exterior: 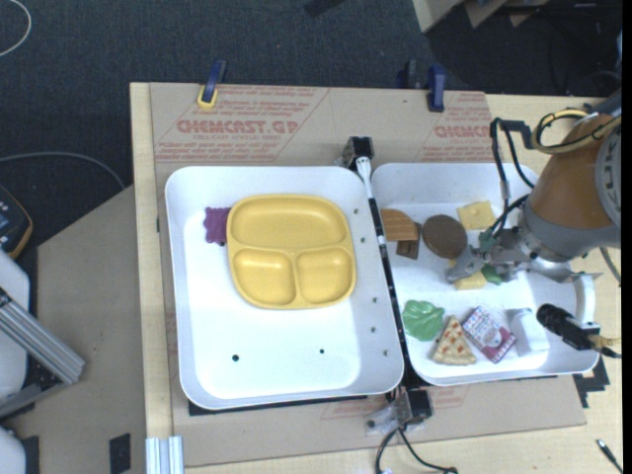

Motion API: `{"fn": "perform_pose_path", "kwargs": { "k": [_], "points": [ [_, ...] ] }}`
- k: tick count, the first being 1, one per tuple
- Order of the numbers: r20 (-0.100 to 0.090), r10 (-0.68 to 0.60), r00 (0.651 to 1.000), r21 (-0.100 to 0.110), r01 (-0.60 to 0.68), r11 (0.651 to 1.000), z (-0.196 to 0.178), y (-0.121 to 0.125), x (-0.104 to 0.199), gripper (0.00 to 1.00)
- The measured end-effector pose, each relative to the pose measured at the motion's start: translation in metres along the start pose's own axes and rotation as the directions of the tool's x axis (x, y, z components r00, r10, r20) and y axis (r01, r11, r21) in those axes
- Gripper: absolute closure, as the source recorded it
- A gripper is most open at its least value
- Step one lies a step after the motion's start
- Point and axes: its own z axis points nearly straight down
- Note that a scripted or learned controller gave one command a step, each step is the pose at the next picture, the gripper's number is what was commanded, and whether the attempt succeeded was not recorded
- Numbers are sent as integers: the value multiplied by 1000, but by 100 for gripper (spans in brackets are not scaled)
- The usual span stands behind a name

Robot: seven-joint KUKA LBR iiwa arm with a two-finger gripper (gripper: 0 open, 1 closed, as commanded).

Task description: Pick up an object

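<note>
left bin (197, 265): yellow tray (291, 248) set at far edge, purple item (215, 224) tucked at its left
bench writing: "CHEMCAST" read on the board (237, 121)
right bin (415, 181): brown block (399, 225), brown disc (443, 235), green item (423, 319), pizza slice (453, 344), packet (489, 332) scattered as pick targets
gripper (472, 270): lowered mid-bin over yellow piece (471, 280); claw state cannot be told

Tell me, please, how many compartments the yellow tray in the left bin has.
3: the yellow tray has one long compartment across its far side and two smaller ones side by side along its near side.
</note>
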Motion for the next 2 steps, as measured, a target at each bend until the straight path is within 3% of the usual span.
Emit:
{"fn": "perform_pose_path", "kwargs": {
  "k": [1,2],
  "points": [
    [3,1,1000,-10,-1,1000,-15,2,-1,100],
    [5,1,1000,-11,-1,1000,-59,3,-7,100]
  ]
}}
